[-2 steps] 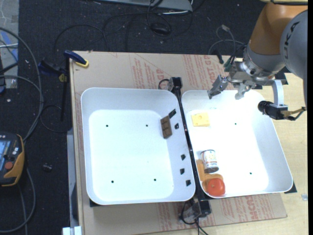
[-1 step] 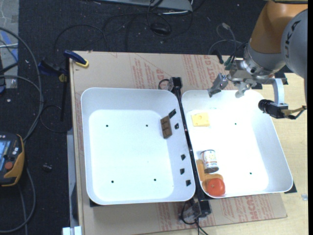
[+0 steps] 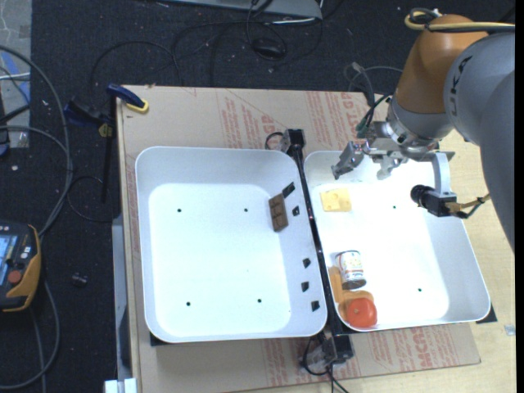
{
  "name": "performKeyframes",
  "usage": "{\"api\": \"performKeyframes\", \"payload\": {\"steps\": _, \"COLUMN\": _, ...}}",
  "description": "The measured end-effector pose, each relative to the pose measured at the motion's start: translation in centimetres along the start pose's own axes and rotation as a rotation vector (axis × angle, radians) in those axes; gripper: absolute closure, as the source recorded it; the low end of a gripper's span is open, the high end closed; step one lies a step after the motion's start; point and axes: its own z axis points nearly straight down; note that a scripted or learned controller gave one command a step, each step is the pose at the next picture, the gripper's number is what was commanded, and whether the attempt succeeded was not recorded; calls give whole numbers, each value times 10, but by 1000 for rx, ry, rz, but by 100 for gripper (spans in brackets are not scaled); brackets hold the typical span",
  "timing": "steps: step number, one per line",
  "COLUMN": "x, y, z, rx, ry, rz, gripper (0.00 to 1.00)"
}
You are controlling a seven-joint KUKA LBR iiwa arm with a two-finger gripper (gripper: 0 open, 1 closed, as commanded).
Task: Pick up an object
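While the arm reaches in from the right, its gripper [image 3: 366, 161] hangs over the right bin's [image 3: 458, 252] far rim, fingers apart and holding nothing. A yellow block [image 3: 336, 201] lies just below it. A can [image 3: 352, 269] and tomato [image 3: 359, 311] crowd the near-left corner. The left bin [image 3: 164, 244] holds 1 brown piece [image 3: 278, 213] at its right wall.

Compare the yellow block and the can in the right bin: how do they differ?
The yellow block is flat, squarish and plain yellow; the can is cylindrical, pale with a printed label and a dark end. The yellow block lies alone near the gripper; the can lies farther from it, next to a red-orange round object. Both rest in the right bin, near its left wall.
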Motion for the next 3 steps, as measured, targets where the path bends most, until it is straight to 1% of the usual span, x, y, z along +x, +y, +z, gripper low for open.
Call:
{"api": "performKeyframes", "payload": {"steps": 1, "x": -1, "y": -2, "z": 64, "rx": 1, "ry": 0, "rz": 1, "gripper": 0}}
{"api": "performKeyframes", "payload": {"steps": 2, "x": -1, "y": -2, "z": 82, "rx": -3, "ry": -1, "rz": 0, "gripper": 0}}
{"api": "performKeyframes", "payload": {"steps": 3, "x": -1, "y": 0, "z": 68, "rx": -10, "ry": -2, "rz": 1, "gripper": 100}}
